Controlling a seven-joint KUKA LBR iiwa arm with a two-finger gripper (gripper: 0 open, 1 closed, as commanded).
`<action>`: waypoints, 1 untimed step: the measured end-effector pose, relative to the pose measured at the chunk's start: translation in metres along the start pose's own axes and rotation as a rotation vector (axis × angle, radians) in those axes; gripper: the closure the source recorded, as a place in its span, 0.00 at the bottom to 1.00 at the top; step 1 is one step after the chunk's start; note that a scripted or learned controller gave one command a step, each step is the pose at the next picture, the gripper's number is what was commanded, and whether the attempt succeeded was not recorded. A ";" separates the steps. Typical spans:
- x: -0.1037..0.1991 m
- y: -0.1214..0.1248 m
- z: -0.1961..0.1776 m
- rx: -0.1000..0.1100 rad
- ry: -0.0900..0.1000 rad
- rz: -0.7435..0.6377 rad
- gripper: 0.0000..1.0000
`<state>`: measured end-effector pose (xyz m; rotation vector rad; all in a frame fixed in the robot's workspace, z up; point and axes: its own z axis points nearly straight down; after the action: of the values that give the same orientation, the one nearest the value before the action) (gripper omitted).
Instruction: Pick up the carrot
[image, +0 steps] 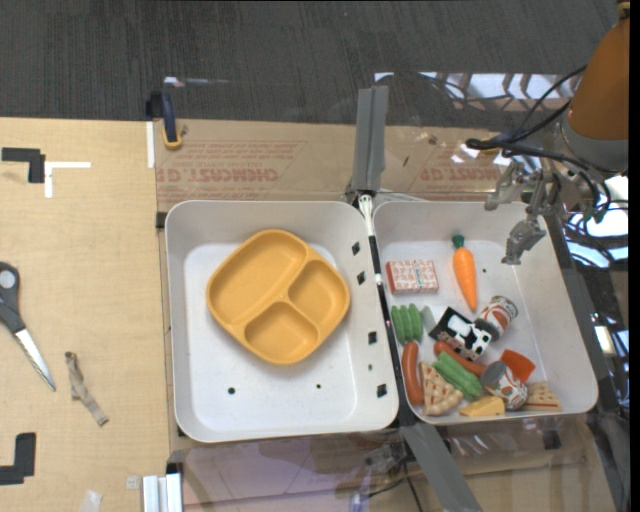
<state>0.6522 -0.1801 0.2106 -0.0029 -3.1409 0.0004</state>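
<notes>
Faintly, mirrored lettering marks cardboard (262, 168) — carrot (465, 277) unlabeled.

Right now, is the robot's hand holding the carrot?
Hand: above the right white bin, apart from the orange carrot; grip cannot be told.

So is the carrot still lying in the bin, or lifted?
Lying in the right bin. The carrot rests flat on the floor, green top away from the camera; the gripper hangs apart from it.
</notes>
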 end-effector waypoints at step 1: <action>-0.006 0.025 0.121 -0.001 -0.001 -0.093 0.00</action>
<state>0.6579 -0.1551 0.0896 0.1433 -3.1390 -0.0007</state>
